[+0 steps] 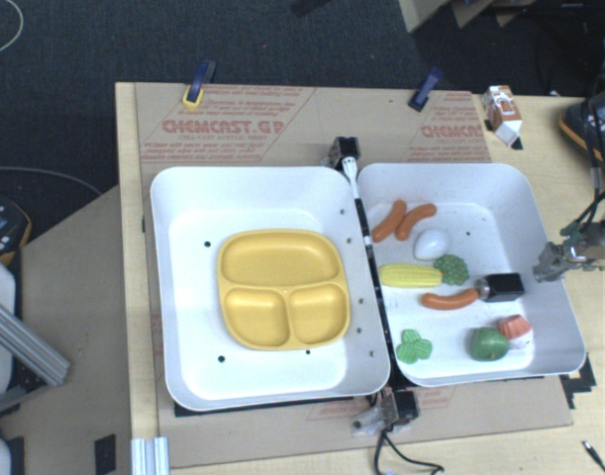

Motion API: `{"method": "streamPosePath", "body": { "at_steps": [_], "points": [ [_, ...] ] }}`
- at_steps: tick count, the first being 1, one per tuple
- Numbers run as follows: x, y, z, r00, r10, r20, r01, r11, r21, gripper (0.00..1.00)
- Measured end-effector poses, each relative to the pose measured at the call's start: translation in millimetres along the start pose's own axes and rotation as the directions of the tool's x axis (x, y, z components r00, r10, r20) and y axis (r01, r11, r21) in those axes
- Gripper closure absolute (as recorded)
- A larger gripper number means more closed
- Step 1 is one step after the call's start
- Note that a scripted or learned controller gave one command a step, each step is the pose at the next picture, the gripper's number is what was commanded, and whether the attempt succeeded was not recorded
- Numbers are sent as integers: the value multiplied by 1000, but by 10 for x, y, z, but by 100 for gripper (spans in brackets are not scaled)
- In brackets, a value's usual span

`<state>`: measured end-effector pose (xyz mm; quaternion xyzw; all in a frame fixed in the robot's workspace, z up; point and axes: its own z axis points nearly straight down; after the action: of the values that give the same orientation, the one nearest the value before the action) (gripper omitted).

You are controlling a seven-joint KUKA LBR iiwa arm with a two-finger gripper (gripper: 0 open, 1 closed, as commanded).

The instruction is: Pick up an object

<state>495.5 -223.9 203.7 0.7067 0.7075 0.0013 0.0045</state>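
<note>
The arm's gripper [557,261] is hovering at the right bin's [540,206] right rim; whether its claw is spread or pressed together cannot be told. The step in hand appears to be the approach. Candidate objects are lying nearby: a black block [502,286], a sausage [450,301] touching it, and a corn cob [410,276]. Next, the gripper likely needs to move leftward and descend.

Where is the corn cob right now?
The corn cob lies in the right bin, near its left wall, just left of the broccoli and above the sausage.
</note>
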Motion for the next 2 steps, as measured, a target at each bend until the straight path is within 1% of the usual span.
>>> {"method": "streamPosePath", "body": {
  "at_steps": [1, 2],
  "points": [
    [-4, 13, -228, 1000, 0, -1, 0, 1000, 3, 100],
    [489, 165, -279, 1000, -5, -3, 5, 1000, 4, 100]
  ]
}}
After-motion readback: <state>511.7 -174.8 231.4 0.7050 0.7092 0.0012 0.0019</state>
